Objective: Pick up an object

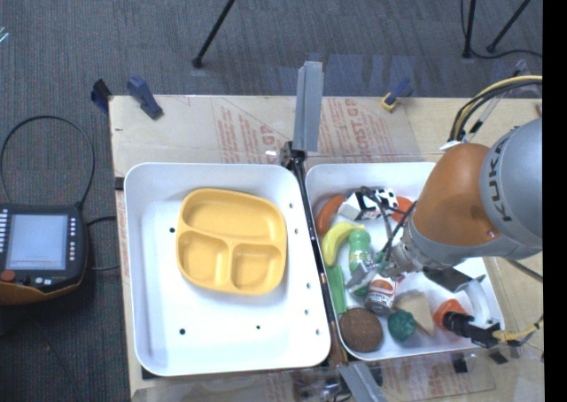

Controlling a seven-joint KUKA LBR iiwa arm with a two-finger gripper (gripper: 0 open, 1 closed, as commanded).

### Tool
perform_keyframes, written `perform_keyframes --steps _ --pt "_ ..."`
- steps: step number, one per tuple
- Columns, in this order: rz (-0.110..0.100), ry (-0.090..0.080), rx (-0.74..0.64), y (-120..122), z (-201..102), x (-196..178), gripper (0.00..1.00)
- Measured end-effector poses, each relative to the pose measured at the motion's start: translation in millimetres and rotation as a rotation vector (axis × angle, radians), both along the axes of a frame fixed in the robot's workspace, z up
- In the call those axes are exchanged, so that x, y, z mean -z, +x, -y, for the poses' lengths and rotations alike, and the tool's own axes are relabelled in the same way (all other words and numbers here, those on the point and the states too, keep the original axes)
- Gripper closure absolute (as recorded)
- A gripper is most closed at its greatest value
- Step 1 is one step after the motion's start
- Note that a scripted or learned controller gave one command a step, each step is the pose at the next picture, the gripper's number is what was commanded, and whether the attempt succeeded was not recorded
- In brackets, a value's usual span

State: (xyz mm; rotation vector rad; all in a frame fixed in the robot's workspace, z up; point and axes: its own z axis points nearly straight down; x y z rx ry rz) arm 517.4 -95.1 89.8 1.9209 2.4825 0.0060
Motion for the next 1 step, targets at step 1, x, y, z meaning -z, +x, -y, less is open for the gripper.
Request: perform_keyframes --steps 1 --pt "0.005 -0.002 -0.046 60.4 15.4 -1.7 0.0"
